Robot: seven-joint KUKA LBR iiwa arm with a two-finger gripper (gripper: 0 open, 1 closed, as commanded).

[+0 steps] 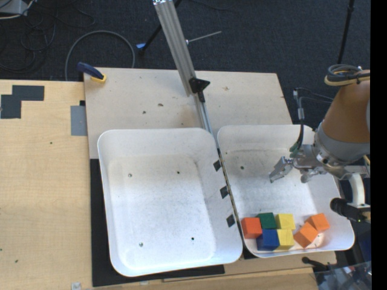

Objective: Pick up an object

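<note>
Several coloured blocks lie clustered at the near end of the right bin [254, 144]: a red-orange block [251, 226], a green block [266, 220], two yellow blocks [285, 222], a blue block [268, 240] and two orange blocks [318, 223] by the near right corner. My gripper [294, 174] hangs over the middle of the right bin, well back from the cluster. It is open, its two grey fingers [278, 172] spread apart with nothing between them.
The left bin [121, 144] sits beside the right one, with a black-clipped divider [222, 189] between them. An aluminium bar [178, 41] slants up from the bins' far junction. The arm's orange band [347, 116] rises over the right bin's far right side.
</note>
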